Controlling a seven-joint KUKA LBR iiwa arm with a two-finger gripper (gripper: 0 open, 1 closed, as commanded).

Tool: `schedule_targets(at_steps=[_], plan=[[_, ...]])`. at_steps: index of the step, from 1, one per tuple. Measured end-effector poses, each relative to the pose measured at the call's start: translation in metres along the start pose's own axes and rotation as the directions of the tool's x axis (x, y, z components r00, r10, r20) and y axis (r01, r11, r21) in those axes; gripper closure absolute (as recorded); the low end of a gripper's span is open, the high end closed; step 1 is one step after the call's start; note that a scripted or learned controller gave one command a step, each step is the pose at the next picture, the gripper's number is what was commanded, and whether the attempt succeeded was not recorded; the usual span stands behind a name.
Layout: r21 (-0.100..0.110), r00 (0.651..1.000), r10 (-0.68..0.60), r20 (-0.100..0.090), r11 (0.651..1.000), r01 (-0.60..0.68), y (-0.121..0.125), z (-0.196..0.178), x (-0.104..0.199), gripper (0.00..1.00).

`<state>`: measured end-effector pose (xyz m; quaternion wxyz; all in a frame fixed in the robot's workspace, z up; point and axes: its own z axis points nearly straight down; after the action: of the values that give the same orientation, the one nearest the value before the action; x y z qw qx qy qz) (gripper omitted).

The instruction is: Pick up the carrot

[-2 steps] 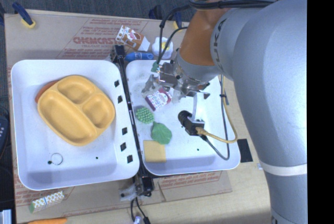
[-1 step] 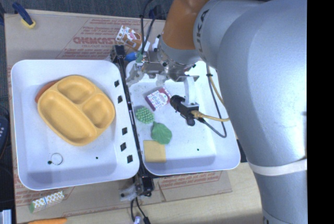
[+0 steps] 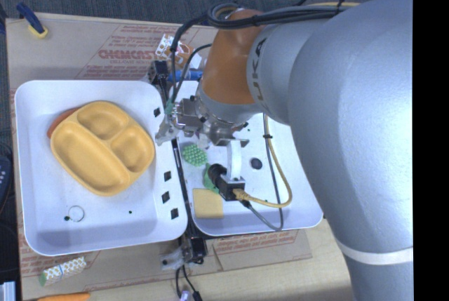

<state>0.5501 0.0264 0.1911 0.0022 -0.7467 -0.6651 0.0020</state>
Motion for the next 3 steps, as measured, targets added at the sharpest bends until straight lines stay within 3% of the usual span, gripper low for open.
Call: schedule_targets(at_steps=[1, 2, 3], plan=[[0.0, 0.98, -0.2, 0.001, 0.98, 0.2, -0.002, 0.0, 0.034, 0.0], [-0.004, 0.813, -0.583, 0.004, 0.813, 0.583, 0.016, -0.001, 0.037, 0.0], [-0.001, 0.8, -0.6, 0.002, 0.8, 0.6, 0.015, 0.0, 0.015, 0.0]])
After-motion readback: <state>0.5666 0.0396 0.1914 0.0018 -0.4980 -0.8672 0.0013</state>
